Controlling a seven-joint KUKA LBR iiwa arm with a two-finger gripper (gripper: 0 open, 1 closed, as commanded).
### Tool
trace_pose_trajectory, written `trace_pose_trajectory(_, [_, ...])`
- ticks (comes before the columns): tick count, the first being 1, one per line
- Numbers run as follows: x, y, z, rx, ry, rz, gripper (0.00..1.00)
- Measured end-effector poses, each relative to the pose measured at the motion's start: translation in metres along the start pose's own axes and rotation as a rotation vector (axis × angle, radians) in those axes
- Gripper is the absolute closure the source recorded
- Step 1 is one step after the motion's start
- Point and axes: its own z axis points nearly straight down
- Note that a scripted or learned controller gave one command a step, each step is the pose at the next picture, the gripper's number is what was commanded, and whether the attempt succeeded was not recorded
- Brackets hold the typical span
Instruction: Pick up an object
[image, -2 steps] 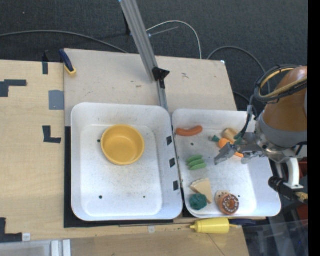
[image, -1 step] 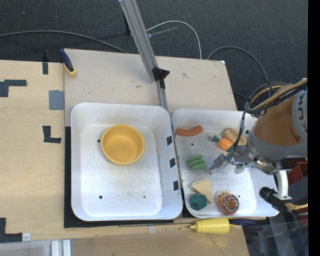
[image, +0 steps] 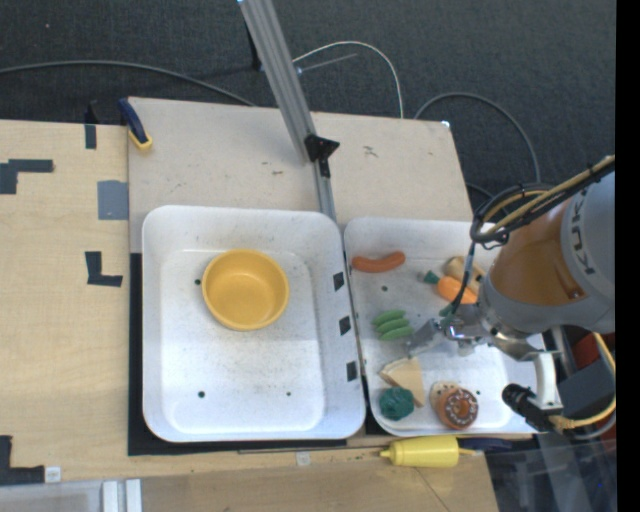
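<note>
Even light, soft shadows (slightly blurry)

A grey metal pole (image: 290, 90) is slanting across the wooden table (image: 60, 300), a blue-and-yellow clamp (image: 134, 123) is gripping the board's corner, and cables (image: 350, 55) are trailing over dark carpet (image: 500, 50).

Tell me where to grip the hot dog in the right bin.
Grip the hot dog across its narrow middle, coming straight down. It lies flat and long, roughly left to right near the bin's far wall, with open floor around it, so the fingers should probably straddle its short width.
</note>
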Motion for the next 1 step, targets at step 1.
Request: trace_pose_trajectory(1, [0.0009,0.0007,-0.0121,-0.002,0.001,-0.002,1.00])
